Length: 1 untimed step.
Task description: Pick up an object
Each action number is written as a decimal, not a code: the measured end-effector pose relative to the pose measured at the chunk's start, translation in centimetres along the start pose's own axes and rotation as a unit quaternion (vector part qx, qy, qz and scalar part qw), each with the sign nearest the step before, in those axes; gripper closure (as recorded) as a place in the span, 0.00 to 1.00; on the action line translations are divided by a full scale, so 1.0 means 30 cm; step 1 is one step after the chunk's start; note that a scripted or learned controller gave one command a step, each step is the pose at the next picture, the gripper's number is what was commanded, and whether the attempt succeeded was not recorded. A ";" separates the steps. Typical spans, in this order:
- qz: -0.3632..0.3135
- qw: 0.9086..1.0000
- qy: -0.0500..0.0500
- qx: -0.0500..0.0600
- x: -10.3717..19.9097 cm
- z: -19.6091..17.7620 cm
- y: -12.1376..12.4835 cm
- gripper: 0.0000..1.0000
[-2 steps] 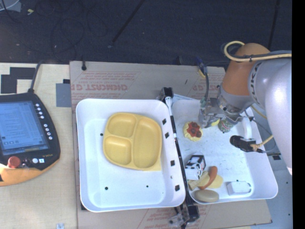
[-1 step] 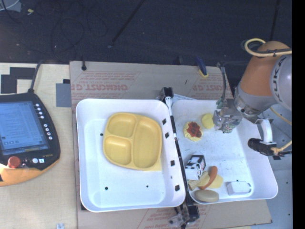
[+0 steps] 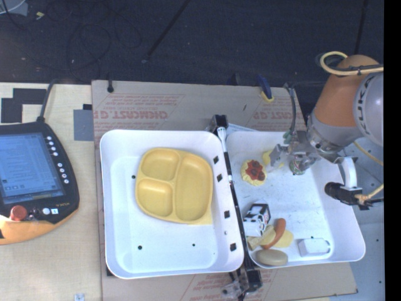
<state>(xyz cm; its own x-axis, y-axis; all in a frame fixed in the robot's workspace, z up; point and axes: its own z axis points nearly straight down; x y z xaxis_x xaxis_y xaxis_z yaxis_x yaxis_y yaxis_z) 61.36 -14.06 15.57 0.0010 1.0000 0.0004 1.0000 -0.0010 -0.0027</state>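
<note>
arm poised over the right bin, nothing picked yet

the gripper (image 3: 294, 158) hangs over the upper part of the right bin (image 3: 341, 246); from here i cannot tell how far the claw is parted, and nothing shows in it. closest to it is the small yellow piece topped with red (image 3: 254, 172), just to its left on the bin floor. well apart, at the near end, sit a black-and-white die (image 3: 256, 216), a toy hot dog (image 3: 276, 232), a tan oval piece (image 3: 271, 257) and a white block (image 3: 313, 246). the yellow divided plate (image 3: 174, 184) lies in the left bin (image 3: 119, 243). it looks like the approach step; next it needs to line up over one item and descend.
</note>
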 end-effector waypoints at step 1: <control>-0.001 1.000 -0.001 -0.003 0.079 0.177 0.087 0.00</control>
<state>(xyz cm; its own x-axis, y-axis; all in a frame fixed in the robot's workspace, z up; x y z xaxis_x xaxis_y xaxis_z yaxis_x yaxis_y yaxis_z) 63.96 -11.69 10.24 -0.0004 1.0000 -0.0007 1.0000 0.0004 0.0029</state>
